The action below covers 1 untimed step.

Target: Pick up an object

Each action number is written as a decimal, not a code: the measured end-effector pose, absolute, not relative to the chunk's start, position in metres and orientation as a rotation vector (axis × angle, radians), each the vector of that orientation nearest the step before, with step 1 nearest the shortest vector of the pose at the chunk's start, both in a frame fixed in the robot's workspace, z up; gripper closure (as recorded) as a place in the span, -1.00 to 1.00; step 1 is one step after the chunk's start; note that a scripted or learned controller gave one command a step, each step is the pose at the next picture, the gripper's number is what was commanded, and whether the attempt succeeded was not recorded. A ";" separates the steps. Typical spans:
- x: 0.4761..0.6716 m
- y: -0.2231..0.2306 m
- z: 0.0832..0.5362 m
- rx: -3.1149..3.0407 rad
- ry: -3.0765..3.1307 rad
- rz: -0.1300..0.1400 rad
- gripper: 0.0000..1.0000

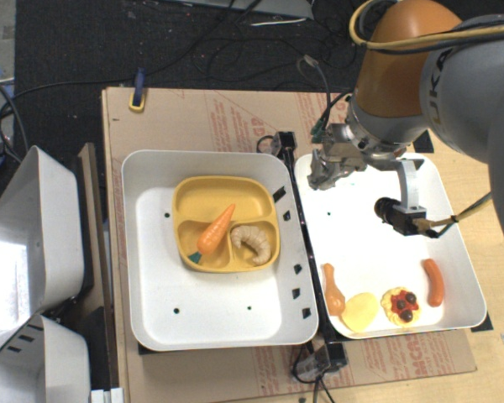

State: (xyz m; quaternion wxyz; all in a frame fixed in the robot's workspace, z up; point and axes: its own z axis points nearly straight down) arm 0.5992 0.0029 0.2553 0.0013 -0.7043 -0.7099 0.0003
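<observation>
While hanging above the far-left corner of the right bin | tool | opening, hold: cannot tell

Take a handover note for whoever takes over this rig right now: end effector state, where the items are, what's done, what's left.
End effector: over the far left corner of the right bin, apart from every item; open or shut cannot be told.
Right bin, near edge: drumstick, yellow piece, tart, sausage.
Left bin: yellow plate holding a carrot and a shrimp.
Done: nothing looks picked; all items lie in the bins.
Left: choose an item, descend, grasp, lift. The right bin's items look nearest.
</observation>
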 end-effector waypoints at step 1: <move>0.601 0.058 0.239 -2.210 -2.229 0.001 1.00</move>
